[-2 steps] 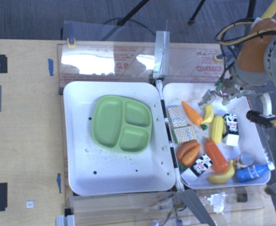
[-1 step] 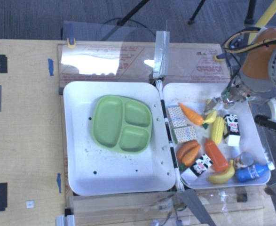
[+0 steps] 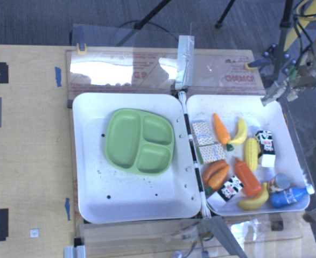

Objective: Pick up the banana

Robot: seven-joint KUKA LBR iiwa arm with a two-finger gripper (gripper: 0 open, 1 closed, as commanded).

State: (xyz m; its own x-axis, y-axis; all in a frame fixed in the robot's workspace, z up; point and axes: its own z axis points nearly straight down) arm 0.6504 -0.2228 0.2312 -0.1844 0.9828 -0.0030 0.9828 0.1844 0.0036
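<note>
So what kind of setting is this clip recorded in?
Most likely a robotics lab test bench, not a kitchen. Two white bins sit on a plywood bench; the right one holds toy food such as a banana, the left a green divided plate. Tripod legs stand on grey carpet behind.

The scene is seen from a single fixed camera set above the bench (image 3: 23, 144), looking down at a slant. Both bins are taken in whole: the left bin (image 3: 88, 198) near the middle of the frame, the right bin (image 3: 287, 144) toward the right edge. The far side of the bench is placed at the top, where dark floor (image 3: 66, 4) and stand legs (image 3: 163, 7) are caught. The view is held at a middling distance, so that small things in the bins are still told apart
</note>
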